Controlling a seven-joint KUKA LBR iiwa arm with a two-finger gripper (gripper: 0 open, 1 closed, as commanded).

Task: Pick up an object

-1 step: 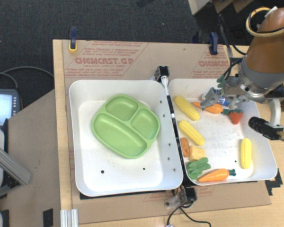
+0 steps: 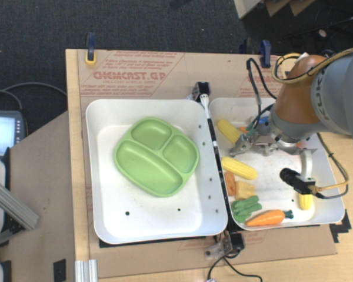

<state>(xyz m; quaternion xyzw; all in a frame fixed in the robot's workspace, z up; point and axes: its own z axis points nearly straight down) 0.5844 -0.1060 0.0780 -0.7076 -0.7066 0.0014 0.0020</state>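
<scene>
Your tool (image 2: 254, 144) sits low in the right bin (image 2: 335, 207), between the far corn cob (image 2: 228, 130) and the near corn cob (image 2: 239, 168); can't tell its state. Orange carrot (image 2: 265, 218) and green veg piece (image 2: 246, 207) lie at that bin's near edge, a small yellow item (image 2: 305, 201) to their right. Left bin (image 2: 106, 213) holds a green divided plate (image 2: 156, 155). Both bins rest on the tabletop (image 2: 135, 69).

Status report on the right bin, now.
Gripper low in right bin, nothing seen held. Corn cob just below it, another corn cob above. Carrot and green toy at near edge.
</scene>
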